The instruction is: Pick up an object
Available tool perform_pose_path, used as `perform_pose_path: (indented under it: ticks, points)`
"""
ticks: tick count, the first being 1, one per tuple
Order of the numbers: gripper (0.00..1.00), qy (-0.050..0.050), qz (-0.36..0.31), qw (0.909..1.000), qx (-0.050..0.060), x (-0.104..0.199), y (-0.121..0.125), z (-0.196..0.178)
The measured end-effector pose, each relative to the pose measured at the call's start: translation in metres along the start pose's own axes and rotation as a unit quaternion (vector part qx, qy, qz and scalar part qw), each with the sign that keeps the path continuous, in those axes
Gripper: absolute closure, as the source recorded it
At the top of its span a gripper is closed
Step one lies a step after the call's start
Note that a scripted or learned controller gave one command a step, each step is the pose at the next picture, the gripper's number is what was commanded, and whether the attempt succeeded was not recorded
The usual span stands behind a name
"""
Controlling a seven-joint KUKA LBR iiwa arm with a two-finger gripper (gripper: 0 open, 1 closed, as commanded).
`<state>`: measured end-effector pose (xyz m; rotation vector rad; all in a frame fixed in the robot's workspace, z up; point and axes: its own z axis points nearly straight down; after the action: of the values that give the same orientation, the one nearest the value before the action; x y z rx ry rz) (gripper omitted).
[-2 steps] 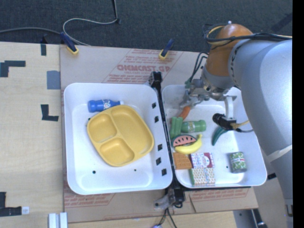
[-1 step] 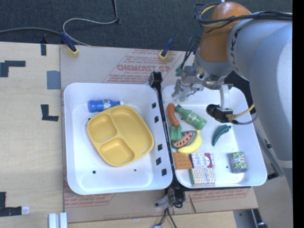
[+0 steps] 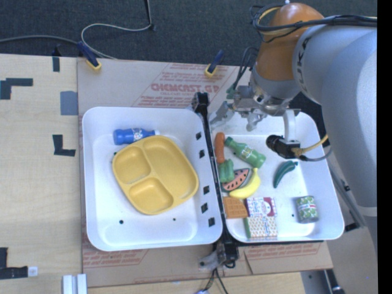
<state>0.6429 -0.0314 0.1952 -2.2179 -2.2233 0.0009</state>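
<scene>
My gripper [image 3: 234, 119] hangs over the back left of the right bin [image 3: 324, 182], its two fingers spread with nothing between them. Just in front of it lie an orange carrot [image 3: 219, 147] and a green bottle [image 3: 245, 152]. Further forward are a watermelon slice [image 3: 237, 179] on a banana [image 3: 247, 189], an orange cracker [image 3: 235, 207] and a small printed carton [image 3: 262, 217]. A green chili [image 3: 283, 172] and a green can [image 3: 307, 208] lie on the right side of that bin.
The left bin [image 3: 98, 182] holds a yellow divided plate [image 3: 155, 173] and a blue bottle [image 3: 133, 135] behind it. The bins' shared wall [image 3: 208, 170] runs just left of the carrot. A black-and-yellow cable end [image 3: 280, 144] hangs from the wrist over the right bin.
</scene>
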Motion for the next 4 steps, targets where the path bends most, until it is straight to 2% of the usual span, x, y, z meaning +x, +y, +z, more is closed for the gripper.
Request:
perform_pose_path:
  ticks: [1,2,3,4]
  points:
    - [0.0,-0.001,0.002,1.0,0.001,-0.066,-0.006,0.085]
    - [1.0,0.0,0.001,1.0,0.001,-0.065,-0.005,0.075]
    - [0.0,0.0,0.001,1.0,0.0,-0.065,-0.005,0.075]
    - [0.0,-0.001,0.0,1.0,-0.001,-0.074,-0.02,0.11]
